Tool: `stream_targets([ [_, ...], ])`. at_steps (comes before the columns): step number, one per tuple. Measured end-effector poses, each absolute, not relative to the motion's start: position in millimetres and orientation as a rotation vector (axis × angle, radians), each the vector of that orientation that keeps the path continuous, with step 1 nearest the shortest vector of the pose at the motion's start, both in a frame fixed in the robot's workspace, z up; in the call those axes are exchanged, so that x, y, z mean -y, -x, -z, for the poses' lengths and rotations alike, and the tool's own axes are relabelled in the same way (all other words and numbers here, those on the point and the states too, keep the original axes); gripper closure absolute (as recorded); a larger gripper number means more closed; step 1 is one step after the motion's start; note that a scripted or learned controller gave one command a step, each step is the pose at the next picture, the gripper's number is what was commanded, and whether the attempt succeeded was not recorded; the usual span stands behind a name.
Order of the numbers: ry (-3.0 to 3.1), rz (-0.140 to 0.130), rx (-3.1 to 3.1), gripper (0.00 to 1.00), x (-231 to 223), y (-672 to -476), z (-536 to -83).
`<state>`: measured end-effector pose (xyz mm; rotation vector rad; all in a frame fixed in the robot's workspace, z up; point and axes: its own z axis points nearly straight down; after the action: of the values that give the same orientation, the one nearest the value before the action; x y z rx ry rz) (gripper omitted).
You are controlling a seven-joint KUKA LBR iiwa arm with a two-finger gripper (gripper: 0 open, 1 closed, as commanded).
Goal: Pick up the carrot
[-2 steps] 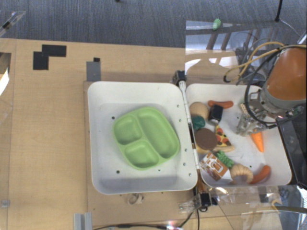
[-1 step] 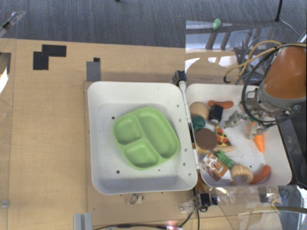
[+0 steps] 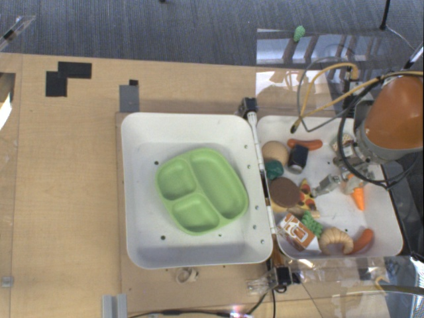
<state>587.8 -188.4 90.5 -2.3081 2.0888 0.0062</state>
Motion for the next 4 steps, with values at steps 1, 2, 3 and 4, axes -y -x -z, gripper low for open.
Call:
stream_targets([
  [1,2.307,0.013,-2.090,1.00,191.0,-590.8,-102.6],
  [2,2.248,0.013,-2.175,1.00,130.4,-583.9,-164.4],
  [3,2.663,0.027,-1.645,1.00,168.6,-539.5,-342.8],
  [4,2.665,0.019,-1.645,0.00,167.8,-539.1,-340.8],
])
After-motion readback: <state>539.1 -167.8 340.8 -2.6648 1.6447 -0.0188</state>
